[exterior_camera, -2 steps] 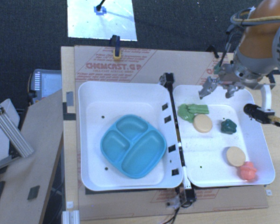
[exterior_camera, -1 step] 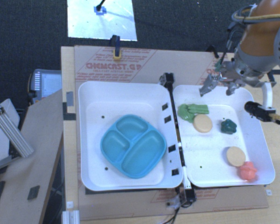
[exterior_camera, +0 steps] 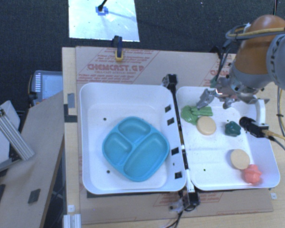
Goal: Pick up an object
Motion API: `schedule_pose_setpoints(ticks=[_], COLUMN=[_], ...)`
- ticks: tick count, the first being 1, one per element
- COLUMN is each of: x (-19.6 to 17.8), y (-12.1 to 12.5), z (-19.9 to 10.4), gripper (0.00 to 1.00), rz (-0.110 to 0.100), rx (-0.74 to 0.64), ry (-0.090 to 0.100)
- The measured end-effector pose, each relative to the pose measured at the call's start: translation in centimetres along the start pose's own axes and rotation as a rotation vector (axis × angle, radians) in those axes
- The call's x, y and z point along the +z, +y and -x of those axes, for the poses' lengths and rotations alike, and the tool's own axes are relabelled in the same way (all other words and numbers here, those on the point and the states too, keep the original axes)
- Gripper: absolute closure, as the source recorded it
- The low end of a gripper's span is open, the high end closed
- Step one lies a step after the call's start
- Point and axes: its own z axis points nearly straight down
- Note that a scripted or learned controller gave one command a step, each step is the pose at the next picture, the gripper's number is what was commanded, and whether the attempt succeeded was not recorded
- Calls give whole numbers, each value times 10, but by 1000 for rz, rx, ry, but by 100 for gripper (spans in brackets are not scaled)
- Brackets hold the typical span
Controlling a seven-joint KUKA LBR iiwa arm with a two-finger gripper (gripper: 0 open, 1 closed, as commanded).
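Gripper (exterior_camera: 213,98) hovering over right bin (exterior_camera: 270,160), fingers spread wide, gripping nothing. Just below: green toy (exterior_camera: 195,113) touching tan disc (exterior_camera: 206,126). Blue tray (exterior_camera: 135,148) in left bin (exterior_camera: 92,127).

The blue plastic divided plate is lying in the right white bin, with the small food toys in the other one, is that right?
Not quite. The camera view shows the blue plastic divided plate lying in the left white bin; the small food toys, such as the pink one, are in the right white bin.
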Motion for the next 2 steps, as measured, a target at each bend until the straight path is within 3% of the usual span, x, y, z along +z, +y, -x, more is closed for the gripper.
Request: schedule_pose_setpoints(ticks=[2], x=[98], y=[-6], z=[12], gripper=[0], rz=[-1], rx=[1], ry=[0])
